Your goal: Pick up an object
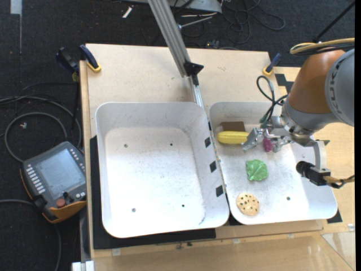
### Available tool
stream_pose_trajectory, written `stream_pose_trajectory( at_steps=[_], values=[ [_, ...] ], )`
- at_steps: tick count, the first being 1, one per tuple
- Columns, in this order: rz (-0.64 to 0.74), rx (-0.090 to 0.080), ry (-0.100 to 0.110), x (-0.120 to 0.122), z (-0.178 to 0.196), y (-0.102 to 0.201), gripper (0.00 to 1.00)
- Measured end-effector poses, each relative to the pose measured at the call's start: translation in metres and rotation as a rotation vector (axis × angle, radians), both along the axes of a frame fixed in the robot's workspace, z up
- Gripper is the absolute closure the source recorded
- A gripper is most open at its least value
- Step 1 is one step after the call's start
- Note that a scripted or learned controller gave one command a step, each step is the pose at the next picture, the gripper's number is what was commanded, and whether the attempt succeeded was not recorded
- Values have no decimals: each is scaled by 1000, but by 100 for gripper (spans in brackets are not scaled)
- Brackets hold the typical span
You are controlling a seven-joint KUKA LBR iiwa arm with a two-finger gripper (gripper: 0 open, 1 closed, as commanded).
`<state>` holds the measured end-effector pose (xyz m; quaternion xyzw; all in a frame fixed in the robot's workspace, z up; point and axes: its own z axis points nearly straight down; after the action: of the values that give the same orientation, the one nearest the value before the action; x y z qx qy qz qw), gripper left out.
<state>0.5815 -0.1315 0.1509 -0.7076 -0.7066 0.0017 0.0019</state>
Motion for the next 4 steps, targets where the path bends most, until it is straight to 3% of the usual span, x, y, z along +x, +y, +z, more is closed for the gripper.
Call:
stream_pose_trajectory(
  at_steps=[1, 2, 4],
  values=[
    [0, 1, 1, -1, -54, 1, 0],
    [0, 0, -6, 1, -40, 1, 100],
    [4, -2, -12, 1, 74, -7, 100]
  ],
)
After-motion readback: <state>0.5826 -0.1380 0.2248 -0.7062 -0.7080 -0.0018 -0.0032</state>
